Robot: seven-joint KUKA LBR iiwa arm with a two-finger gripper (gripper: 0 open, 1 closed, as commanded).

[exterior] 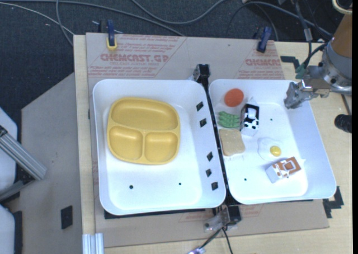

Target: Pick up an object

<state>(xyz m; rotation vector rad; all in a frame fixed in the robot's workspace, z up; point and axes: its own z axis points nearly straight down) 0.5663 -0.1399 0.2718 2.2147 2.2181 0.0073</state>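
The gripper (295, 97) hangs over the right bin's (313, 135) far corner, jaw state unclear, toys (246, 118) clustered within reach.

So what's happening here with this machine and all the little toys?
A robot arm reaches in from the right, and its gripper sits over the upper right edge of the right bin. That bin holds small play-food pieces: an orange ball, a green piece, a black-and-white toy, a tan slice, a fried egg and a small box. The left bin holds a yellow divided plate. Nothing has been picked up yet.
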